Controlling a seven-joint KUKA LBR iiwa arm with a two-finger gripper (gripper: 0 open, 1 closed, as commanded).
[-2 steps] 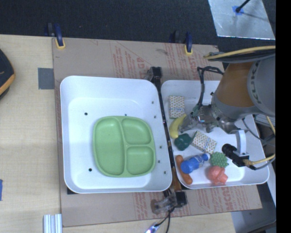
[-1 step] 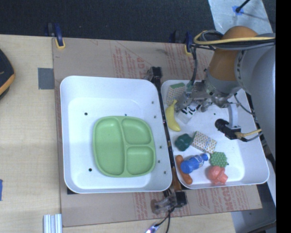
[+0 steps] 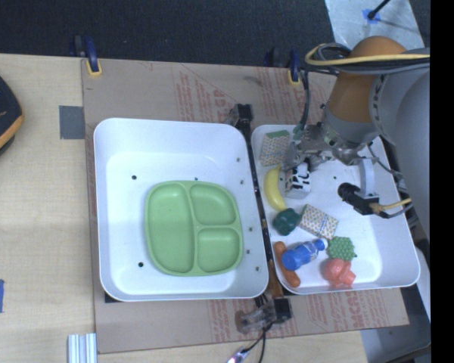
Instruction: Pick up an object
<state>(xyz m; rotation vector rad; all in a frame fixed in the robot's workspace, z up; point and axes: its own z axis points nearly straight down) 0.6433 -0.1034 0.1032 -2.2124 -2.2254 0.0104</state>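
The gripper [image 3: 301, 157] is seen low over the far left part of the right bin [image 3: 397, 267], reached in from the right by the grey arm [image 3: 408, 119] with its orange band [image 3: 359, 89]. Whether anything is clamped, or how the gripper stands, cannot be told from this slant.

Just below the gripper, a small black-and-white toy [image 3: 300, 181] is found, touching or nearly touching the gripper's lower end. Just left of that toy, a yellow banana [image 3: 273, 188] is laid along the bin's left wall. Beyond the banana, a patterned square packet [image 3: 274, 150] is seen at the far left corner. Nearer than the toy, a dark green object [image 3: 286, 220] is placed, with a speckled tan block [image 3: 318, 221] just to its right. Nearer still, a blue bottle [image 3: 301, 255] is laid beside an orange carrot-like piece [image 3: 285, 267], and to the right of these a green bumpy toy [image 3: 341, 247] sits above a pink one [image 3: 337, 273].

In the left bin [image 3: 113, 165], a green divided plate [image 3: 192, 228] is held, well apart from the toy.
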